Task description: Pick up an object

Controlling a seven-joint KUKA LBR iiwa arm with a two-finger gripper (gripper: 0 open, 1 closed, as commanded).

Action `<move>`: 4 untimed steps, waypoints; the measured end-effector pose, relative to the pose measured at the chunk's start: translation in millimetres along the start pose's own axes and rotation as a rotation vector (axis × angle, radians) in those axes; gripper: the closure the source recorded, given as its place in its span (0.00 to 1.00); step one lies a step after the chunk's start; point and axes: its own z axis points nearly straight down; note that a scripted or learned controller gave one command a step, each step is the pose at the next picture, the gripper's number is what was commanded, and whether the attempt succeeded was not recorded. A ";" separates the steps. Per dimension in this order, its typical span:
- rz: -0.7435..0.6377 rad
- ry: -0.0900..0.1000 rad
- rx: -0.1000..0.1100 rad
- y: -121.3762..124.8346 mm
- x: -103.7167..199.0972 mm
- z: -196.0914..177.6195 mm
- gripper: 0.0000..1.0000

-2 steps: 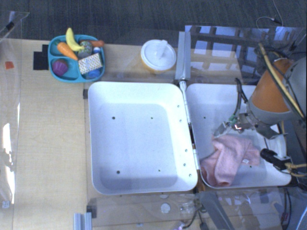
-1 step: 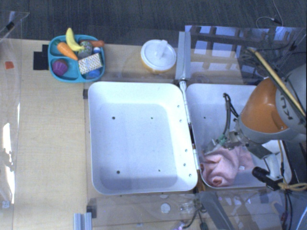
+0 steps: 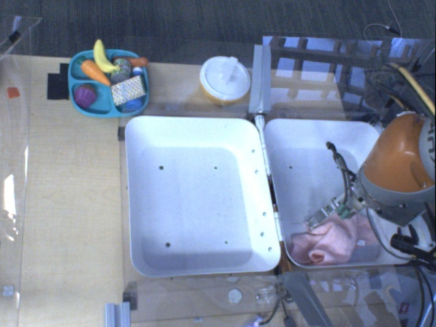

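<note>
Camera view looked down at a slant on a pale wooden bench [image 3: 61, 203] that carried two shallow white plastic bins side by side. A grey robot arm with an orange band above its wrist [image 3: 402, 162] reached in from the right and bent low over the right-hand bin [image 3: 306, 162]. Its two-finger gripper [image 3: 332, 210] sat at the near side of that bin, directly over the upper edge of a crumpled pink cloth [image 3: 328, 242], apparently touching it. The cloth lay bunched against the bin's near wall, towards the corner beside the divider, and it was the one loose object in either bin, so it was most likely the thing to be picked up. Whether the gripper was clenched on the fabric or spread apart could not be told, because the tool was small and partly hidden by its own wrist and cabling. The cloth rested on the bin floor and looked not yet lifted. The left-hand bin [image 3: 197, 196] showed bare white floor with a few small dark dots. Behind the bins, well apart from the arm, stood a blue sectioned tray of toy food [image 3: 109, 80], including a yellow banana and an orange carrot, and a round white lidded container with a yellow rim [image 3: 225, 79]. These seemed stored out of reach.
</note>
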 end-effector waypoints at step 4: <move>0.275 0.006 0.010 -5.6 22.0 -20.2 0.00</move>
